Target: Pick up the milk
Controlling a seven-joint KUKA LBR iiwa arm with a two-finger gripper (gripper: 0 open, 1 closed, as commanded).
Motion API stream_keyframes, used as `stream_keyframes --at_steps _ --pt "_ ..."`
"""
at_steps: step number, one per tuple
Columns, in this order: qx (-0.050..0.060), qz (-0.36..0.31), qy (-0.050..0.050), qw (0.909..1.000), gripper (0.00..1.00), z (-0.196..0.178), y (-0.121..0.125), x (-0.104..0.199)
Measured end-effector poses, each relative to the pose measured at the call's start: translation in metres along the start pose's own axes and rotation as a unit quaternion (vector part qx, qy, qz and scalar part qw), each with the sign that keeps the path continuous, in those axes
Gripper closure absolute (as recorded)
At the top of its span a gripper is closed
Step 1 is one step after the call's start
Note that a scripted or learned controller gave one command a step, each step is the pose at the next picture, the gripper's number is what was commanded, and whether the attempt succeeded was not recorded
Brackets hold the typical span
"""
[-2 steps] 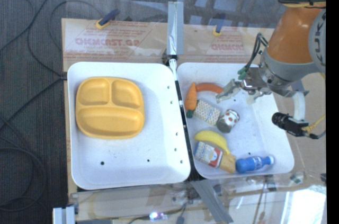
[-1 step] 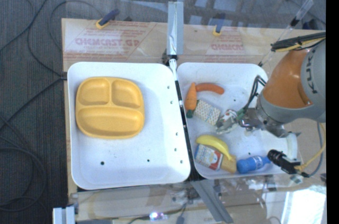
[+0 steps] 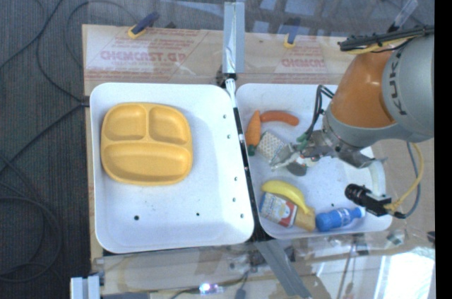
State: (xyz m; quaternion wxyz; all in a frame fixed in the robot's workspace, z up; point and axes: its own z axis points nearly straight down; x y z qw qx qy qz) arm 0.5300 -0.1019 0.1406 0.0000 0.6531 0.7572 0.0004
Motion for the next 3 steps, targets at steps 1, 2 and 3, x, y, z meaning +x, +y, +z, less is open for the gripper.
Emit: stream_keyframes --at_steps 1,2,3 --pt "0.000 -0.084 -0.001 0.9964 0.00 -0.051 0.049 -0.086" --pt "0.001 0.027 -0.001 0.9996 0.00 -0.016 0.113 -0.138" --pt "0.001 -0.076 -0.003 0.9971 0.00 -0.061 0.120 -0.140"
